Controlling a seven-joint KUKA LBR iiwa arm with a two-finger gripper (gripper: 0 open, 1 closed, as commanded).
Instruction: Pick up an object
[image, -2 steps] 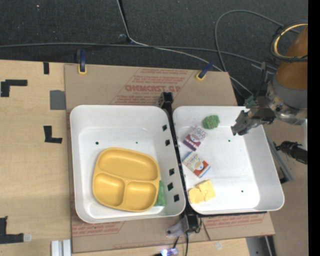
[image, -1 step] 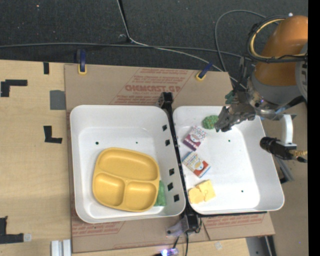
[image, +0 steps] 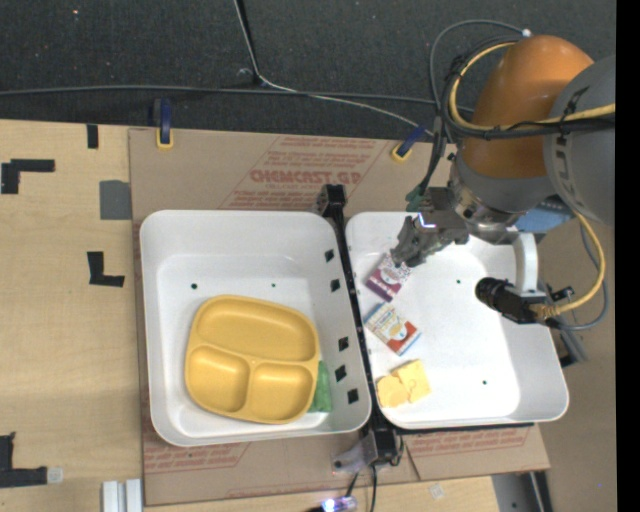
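Observation:
My gripper (image: 403, 258) hangs over the upper left part of the right bin (image: 520, 400), its fingers pointing down toward a small purple and white packet (image: 383, 279) just below them. Whether the fingertips touch the packet is hard to tell. Below the packet lies a small blue, white and orange carton (image: 391, 328). Further toward the front is a yellow sponge-like block (image: 404, 384). The left bin (image: 160, 250) holds a yellow divided tray (image: 251, 358), with a green object (image: 322, 388) tucked at its right edge.
A black divider (image: 346, 300) runs between the two bins. A black cylindrical part with cables (image: 510, 298) sticks out from the arm over the right bin. Both bins rest on a cardboard sheet (image: 290, 170) on the wooden bench.

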